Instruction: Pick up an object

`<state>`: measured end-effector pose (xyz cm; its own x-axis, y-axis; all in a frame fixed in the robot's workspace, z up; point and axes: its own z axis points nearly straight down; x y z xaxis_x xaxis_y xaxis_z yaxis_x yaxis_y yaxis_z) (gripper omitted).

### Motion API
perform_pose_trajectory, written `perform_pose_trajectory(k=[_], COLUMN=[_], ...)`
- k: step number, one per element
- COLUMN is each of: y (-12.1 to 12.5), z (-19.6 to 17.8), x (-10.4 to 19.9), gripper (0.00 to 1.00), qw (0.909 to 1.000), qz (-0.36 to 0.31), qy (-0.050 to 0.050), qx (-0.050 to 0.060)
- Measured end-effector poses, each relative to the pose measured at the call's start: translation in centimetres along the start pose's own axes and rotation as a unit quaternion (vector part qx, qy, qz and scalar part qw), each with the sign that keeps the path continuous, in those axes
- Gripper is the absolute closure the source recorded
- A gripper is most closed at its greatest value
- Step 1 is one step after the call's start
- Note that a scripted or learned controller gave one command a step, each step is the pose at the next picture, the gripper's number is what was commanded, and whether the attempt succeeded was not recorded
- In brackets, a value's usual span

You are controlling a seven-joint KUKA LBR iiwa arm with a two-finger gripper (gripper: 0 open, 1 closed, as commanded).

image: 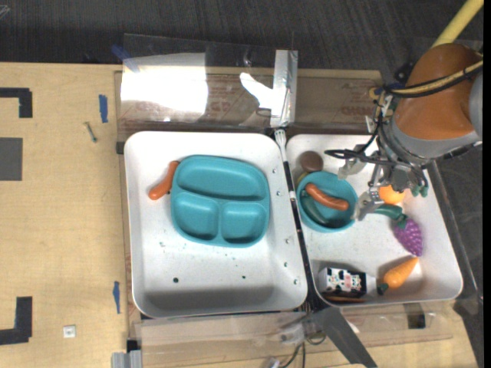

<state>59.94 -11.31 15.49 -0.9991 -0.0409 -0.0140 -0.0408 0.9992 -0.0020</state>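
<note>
The small orange object (391, 195) lies in the right bin (445, 282), just right of the blue bowl (328, 202) and directly under the gripper (386, 192). How wide the gripper stands cannot be told. Purple grapes (410, 236) lie just beyond, lower right.

The scene was evenly and fairly brightly lit from above. Strong glare washed out the clear plastic sheet (165, 90) at eleven o'clock, hiding its surface. Soft, short shadows lay under the teal tray (220, 199) and along the inner walls of the left bin (146, 282). Focus was slightly soft throughout, with the arm (437, 98) at two o'clock blurred.
</note>
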Motion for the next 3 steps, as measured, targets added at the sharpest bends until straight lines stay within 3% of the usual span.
perform_pose_trajectory(k=[1,2,3], y=[-0.2,1.7,1.9], z=[4.0,6.3,6.3], x=[-0.8,-1.7,-1.5], gripper=[0.00,0.00,0.00], qw=[0.9999,0.9986,0.9924], qz=[0.014,0.053,0.123], qy=[0.001,0.000,-0.001], qx=[-0.001,0.000,0.000])
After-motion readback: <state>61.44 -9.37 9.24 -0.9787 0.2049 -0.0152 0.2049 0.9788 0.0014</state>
